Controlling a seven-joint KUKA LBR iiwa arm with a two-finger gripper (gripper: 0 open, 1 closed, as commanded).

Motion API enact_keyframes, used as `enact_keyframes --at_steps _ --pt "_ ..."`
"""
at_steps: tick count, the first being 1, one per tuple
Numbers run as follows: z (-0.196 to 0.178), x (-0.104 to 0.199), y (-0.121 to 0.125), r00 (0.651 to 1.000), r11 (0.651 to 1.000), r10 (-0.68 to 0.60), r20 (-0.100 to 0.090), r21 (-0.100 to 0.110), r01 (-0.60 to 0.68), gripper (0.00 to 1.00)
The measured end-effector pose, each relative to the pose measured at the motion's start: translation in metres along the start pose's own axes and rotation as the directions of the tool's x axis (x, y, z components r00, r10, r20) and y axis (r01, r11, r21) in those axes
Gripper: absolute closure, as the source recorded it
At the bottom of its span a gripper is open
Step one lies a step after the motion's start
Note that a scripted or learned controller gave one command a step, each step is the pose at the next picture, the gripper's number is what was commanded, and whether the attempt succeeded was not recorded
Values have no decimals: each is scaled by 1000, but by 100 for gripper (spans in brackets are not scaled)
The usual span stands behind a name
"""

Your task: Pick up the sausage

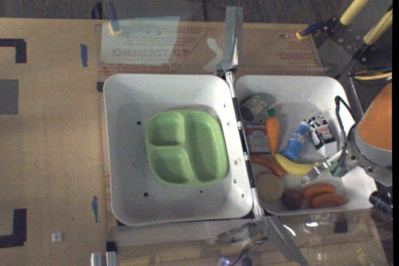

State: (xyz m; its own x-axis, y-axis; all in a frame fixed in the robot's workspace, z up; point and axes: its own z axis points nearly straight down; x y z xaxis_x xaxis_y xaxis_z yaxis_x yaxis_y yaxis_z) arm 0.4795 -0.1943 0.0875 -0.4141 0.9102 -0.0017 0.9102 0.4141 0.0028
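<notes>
Gripper low in the right bin, fingers apart, nothing between them, just above two sausages at the bin's front edge; arm enters from the right, orange band showing. Same bin: banana, carrot, blue bottle, green can. Left bin: one green three-section tray.

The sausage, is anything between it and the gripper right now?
Nothing visible. The gripper sits just above the sausage in the right bin; the banana lies beside it on the left.
</notes>
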Motion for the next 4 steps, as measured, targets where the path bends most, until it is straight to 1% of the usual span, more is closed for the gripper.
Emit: enact_keyframes --at_steps 1,2,3,4 --pt "1 4 2 999 999 -34 1 -2 34 0" --pt "1 4 2 999 999 -34 1 -2 34 0" --pt "-11 29 14 998 998 -68 -3 1 68 0" --pt "-11 33 15 994 994 -106 -1 0 106 0"
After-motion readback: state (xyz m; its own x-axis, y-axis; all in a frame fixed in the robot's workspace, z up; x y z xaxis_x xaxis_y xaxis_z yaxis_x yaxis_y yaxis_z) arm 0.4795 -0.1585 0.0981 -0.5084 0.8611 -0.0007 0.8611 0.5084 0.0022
